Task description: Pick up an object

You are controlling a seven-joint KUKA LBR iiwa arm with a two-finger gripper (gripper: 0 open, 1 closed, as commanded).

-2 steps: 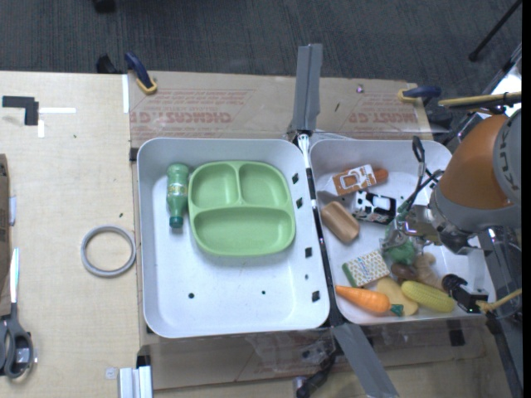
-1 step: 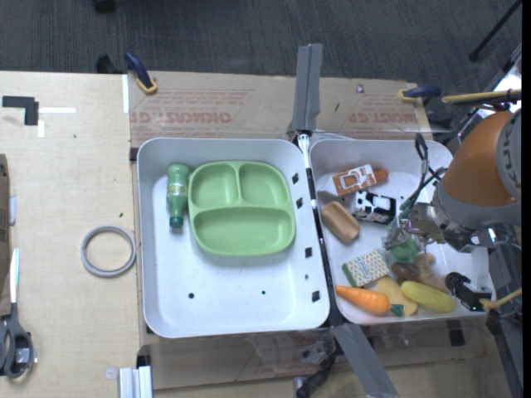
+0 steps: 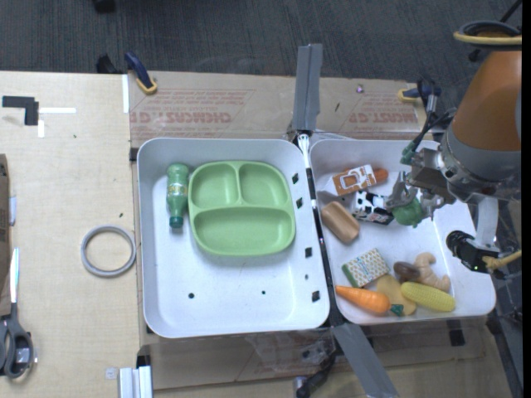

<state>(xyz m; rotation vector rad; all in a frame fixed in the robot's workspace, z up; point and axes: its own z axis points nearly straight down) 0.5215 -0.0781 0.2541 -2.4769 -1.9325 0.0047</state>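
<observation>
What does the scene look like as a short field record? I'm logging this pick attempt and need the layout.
left bin: green divided plate, green bottle beside it
right bin: carrot, corn cob, bread roll, toy cow, other small toys
gripper: low over the right bin, at a green object
bench, left: tape ring, scissors

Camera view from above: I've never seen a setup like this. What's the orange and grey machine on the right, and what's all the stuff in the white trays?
That is a robot arm reaching in from the right, filmed by one camera fixed above the bench. Its claw is low over the right bin, next to a green toy. Whether it holds anything, I cannot tell. That bin has toy food: a carrot, corn, a bread roll. The left bin holds a green divided plate and a green bottle.
</observation>
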